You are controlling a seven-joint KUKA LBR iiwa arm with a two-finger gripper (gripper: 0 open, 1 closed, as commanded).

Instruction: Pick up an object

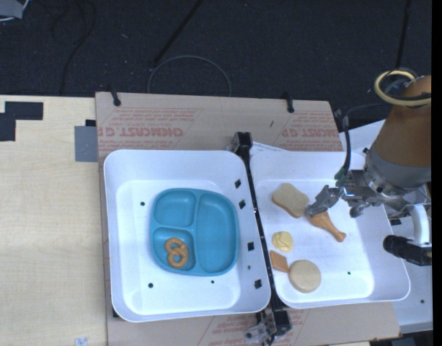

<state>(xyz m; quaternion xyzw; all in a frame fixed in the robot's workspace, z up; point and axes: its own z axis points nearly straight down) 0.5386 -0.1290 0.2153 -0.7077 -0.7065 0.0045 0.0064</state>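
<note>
Gripper [323, 206], spread apart, was parked over the tan plastic drumstick [327, 225]; probably light, stiff, best pinched mid-shaft.

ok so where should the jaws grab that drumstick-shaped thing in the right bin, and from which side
Probably the thin shaft of the drumstick-shaped toy, coming straight down from above. It lies flat on the floor of the right bin, running diagonally, so the jaws should close across the shaft, not along it. The gripper is at its upper end; the bread-shaped piece lies close on that side.
</note>
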